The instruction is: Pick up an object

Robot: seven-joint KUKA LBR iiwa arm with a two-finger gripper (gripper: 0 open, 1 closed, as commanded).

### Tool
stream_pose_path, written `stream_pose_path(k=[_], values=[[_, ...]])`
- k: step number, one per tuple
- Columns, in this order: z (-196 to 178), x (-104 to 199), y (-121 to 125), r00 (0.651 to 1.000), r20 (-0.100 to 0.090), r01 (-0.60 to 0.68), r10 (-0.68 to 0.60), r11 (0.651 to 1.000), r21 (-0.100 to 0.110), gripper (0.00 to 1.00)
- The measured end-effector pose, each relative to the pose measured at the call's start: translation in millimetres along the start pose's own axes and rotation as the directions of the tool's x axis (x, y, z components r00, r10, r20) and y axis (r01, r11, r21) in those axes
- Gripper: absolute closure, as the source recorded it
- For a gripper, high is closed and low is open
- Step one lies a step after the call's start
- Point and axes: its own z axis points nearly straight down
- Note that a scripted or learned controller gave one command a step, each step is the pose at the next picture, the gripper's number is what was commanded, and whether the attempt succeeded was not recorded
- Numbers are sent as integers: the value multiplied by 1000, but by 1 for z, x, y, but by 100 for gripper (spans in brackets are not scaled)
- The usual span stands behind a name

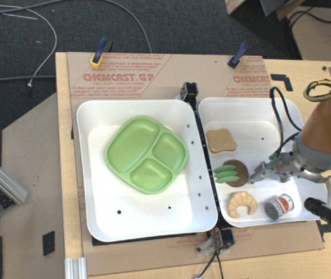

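In the right bin (pixel 252 106), the gripper (pixel 268 168) hangs low near the middle, just right of a brown disc (pixel 239 168) that carries a green bean-like piece (pixel 227 175). Whether it is spread or pressed together cannot be told, and nothing is seen pinched in it. A slice of toast (pixel 220 140) lies farther back, a croissant (pixel 242 203) and a small can (pixel 278 206) along the front. The left bin (pixel 89 156) holds a green divided plate (pixel 146 153).

Two white bins (pixel 89 156), one green plate (pixel 146 154), one toast (pixel 220 140), one croissant (pixel 242 203), one can (pixel 278 206).
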Motion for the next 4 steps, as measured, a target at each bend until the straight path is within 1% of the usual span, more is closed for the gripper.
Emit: stream_pose_path(k=[1, 2, 4], values=[[-11, 0, 1, 1000, 1, 0, 0, 1000, -3, 100], [-72, 5, -3, 1000, 5, 1, -1, 1000, -10, 100], [-166, 1, 1, 1000, 5, 2, -2, 1000, -10, 100]])
